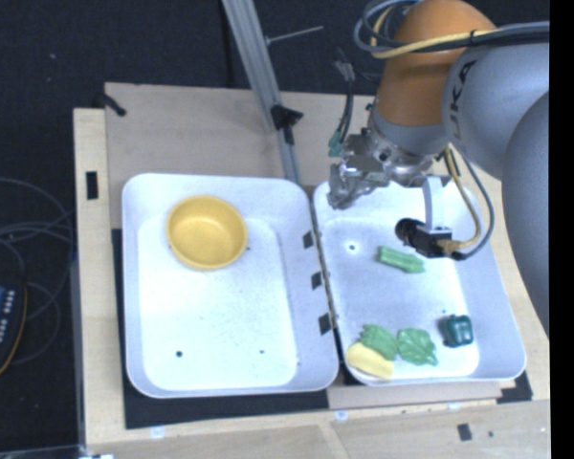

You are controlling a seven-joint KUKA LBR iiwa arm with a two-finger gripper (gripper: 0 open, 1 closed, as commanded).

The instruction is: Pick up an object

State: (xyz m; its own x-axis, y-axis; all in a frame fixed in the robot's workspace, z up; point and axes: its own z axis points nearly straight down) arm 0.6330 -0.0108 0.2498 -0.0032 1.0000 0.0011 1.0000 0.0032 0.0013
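My gripper (342, 193) hangs over the far left corner of the right bin (488, 304), with nothing visible between its fingers. In that bin lie a green oblong piece (401, 259) near the middle, a dark green block (456, 330) at the near right, two leafy green items (400, 343) at the near edge and a pale yellow piece (368, 360) beside them. A yellow bowl (207, 231) sits in the far part of the left bin (153, 352).
A grey metal pole (258, 75) slants up from behind the bins. The grey arm with its orange band (430, 55) covers the far right. A black connector and cables (426, 237) hang over the right bin's far side.
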